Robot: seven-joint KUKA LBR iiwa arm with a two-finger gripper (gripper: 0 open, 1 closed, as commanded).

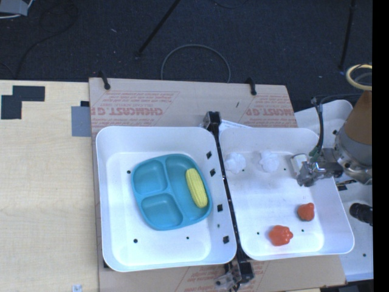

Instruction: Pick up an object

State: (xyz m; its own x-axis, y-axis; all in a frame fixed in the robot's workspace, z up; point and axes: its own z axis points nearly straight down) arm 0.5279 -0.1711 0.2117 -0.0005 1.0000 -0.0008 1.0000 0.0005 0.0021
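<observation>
Gripper sits at the right edge of the right bin, low over the bin floor, reaching in from the right with the grey arm behind it. Can't tell whether it's open or closed: the tip is small and blurred against the white floor. Nothing visibly held.

Right bin contents:
- small red-orange object, below the gripper, near but apart from it
- larger orange-red lumpy object, toward the bin's front, down-left of the first one, the two not touching
- two white crumpled-looking items and near the back of the bin, side by side, hard to make out against the white; the right one is left of the gripper, clear gap between

Left bin:
- blue divided tray about in the middle, three compartments, slightly rotated
- yellow corn cob lying in the tray's long right-hand compartment, running along its length

Both bins sit side by side on a cardboard sheet on the light wood worktop, with a black clip at the back where the bins meet.
</observation>
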